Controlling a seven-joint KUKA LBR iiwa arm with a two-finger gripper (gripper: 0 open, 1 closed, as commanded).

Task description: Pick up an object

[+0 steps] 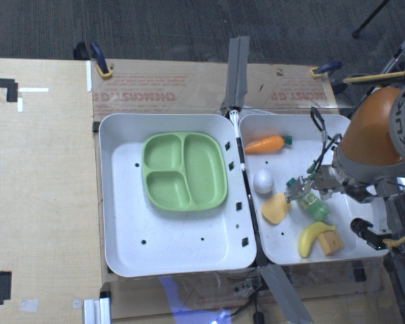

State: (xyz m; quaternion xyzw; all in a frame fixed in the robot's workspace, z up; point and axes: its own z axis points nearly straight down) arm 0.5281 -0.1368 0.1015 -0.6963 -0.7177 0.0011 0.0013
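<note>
1. Gripper (pixel 299 189) sits low inside the right bin (pixel 337 123), near that bin's middle; whether it is wide, narrow or holding anything cannot be told from this view.
2. Directly beside the gripper, on its near-right side, lies a green object (pixel 317 210), touching or almost touching it; contact cannot be confirmed.
3. Toward the right bin's far edge lies a carrot (pixel 264 144).
4. Beside the right bin's left wall rests a white egg (pixel 263 181), with a yellow pear-shaped piece (pixel 275 209) just in front of it.
5. Near the right bin's front edge lie a banana (pixel 310 238) and a tan block (pixel 330 241), touching each other.
6. Left bin (pixel 121 235) carries a green divided plate (pixel 185 171), set toward its far edge.
</note>
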